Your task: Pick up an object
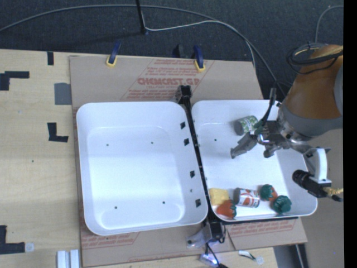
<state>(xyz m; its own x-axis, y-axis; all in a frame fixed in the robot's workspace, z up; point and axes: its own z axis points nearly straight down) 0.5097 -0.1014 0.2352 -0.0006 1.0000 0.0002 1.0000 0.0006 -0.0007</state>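
My gripper (254, 149) hangs over the middle of the right bin (220, 121), open, its two dark fingers (240, 148) spread apart with nothing between them. Just behind it, toward the bin's far side, lies a grey-green crumpled object (247, 124). Along the near wall sit a yellow block (219, 195), a red piece (226, 209), a small can with a red label (247, 198), a green and orange toy (268, 192) and a green lump (281, 204).
The left bin (134, 166) stands beside the right one, with a black divider clip strip (192, 149) between them. Both rest on a cardboard sheet (162, 80) clamped at the back. A cable (234, 32) arcs over the far side.
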